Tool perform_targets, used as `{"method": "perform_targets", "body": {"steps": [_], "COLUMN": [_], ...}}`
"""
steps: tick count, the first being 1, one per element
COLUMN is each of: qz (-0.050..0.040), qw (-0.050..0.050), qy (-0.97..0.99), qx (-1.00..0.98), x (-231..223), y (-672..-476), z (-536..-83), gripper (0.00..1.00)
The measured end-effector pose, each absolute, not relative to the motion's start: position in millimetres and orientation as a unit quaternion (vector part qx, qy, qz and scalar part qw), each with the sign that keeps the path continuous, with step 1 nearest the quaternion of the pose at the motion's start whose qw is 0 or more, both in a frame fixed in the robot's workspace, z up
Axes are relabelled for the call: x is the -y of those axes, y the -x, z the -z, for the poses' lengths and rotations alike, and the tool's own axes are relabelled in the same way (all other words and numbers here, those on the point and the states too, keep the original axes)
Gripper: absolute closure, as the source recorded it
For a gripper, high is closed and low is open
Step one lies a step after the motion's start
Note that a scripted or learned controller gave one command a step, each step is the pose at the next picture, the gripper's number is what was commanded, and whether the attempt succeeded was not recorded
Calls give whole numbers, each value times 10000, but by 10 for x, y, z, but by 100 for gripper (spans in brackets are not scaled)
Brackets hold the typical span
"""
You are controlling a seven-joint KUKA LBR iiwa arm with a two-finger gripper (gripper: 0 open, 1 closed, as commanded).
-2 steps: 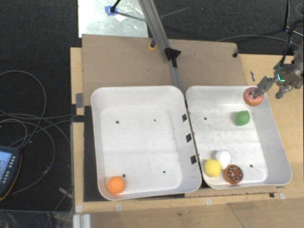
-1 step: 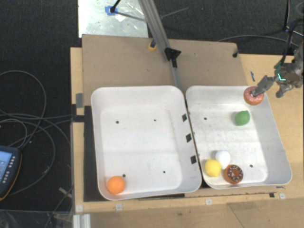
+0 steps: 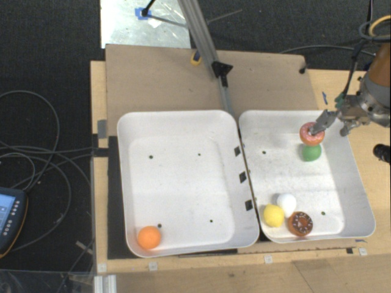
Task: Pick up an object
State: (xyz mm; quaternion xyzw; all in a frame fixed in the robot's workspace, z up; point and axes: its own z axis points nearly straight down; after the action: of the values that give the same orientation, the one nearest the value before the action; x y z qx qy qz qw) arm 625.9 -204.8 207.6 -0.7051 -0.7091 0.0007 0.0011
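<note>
A pink-frosted donut (image 3: 311,134) lies in the right bin (image 3: 348,182) near its far right side, with a green ball (image 3: 311,152) just in front of it. My gripper (image 3: 330,129) hangs over the bin's far right corner and looks open. Its left finger (image 3: 322,121) ends right at the donut's top, while the other finger (image 3: 346,127) stands apart to the right. Nothing sits between the two fingers. Whether the left tip touches the donut I cannot tell.
At the right bin's front lie a yellow ball (image 3: 273,215), a white ball (image 3: 286,201) and a chocolate donut (image 3: 300,223), close together. An orange ball (image 3: 149,237) rests in the left bin's (image 3: 183,121) front left corner. A grey pole (image 3: 201,29) slants in from behind.
</note>
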Motion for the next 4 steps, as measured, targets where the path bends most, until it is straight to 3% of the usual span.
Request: {"method": "perform_targets", "body": {"steps": [1, 2, 3, 4], "qz": [-5, -7, 13, 17], "qw": [7, 10, -26, -28], "qy": [7048, 7059, 7050, 7051], "qx": [7094, 7083, 7092, 7091], "x": [2016, 2021, 2026, 1961], "y": [-6341, -6301, -6325, -6289], "z": [-1612, -1188, -1332, -1818], "gripper": [0, 0, 100, 100]}}
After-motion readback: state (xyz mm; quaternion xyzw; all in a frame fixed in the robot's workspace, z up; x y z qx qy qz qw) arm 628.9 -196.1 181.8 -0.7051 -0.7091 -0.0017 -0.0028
